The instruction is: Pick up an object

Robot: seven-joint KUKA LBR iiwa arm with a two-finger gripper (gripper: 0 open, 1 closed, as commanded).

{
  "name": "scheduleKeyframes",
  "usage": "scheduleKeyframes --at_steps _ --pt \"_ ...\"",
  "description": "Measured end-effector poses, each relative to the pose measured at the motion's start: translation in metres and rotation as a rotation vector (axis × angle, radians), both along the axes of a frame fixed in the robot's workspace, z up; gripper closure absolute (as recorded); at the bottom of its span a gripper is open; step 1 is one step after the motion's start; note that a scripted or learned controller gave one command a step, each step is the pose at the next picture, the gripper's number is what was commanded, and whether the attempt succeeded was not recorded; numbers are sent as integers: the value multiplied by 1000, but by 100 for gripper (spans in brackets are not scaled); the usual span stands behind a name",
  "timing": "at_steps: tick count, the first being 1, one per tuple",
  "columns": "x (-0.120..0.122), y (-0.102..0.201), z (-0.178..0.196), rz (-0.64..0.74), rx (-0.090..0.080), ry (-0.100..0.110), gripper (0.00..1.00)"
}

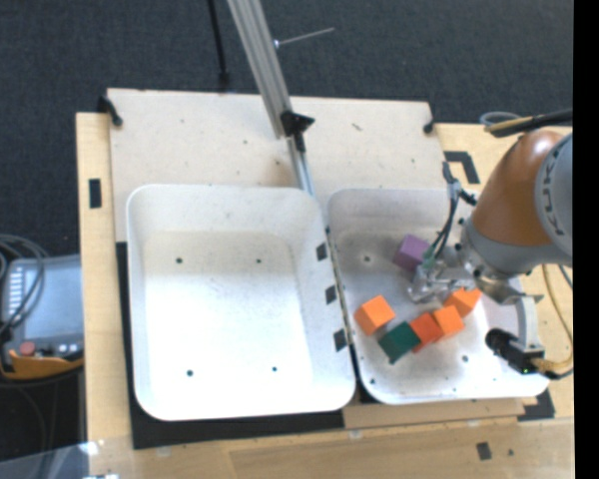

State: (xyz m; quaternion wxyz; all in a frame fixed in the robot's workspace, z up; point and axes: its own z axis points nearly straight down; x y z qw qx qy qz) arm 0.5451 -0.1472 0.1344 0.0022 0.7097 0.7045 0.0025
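Note:
My gripper [425,287] hangs low over the middle of the right bin [379,213], under the orange wrist band. A purple block [412,251] lies just behind it, close to its tip. An orange block [375,313] sits to its front left. A dark green block [399,341] lies nearer the front, touching another orange block [436,325]. A third orange block [466,300] rests right beside the gripper, partly hidden by the wrist. I see no block between the gripper's tips.
The left bin [150,267] stands beside the right one, their walls meeting at the middle. A slanted aluminium pole [265,58] rises behind the bins. The arm covers the right bin's far right side.

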Motion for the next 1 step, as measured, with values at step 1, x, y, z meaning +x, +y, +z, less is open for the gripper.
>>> scheduleKeyframes --at_steps 1 --pt "0 1 44 11 -2 1 100"
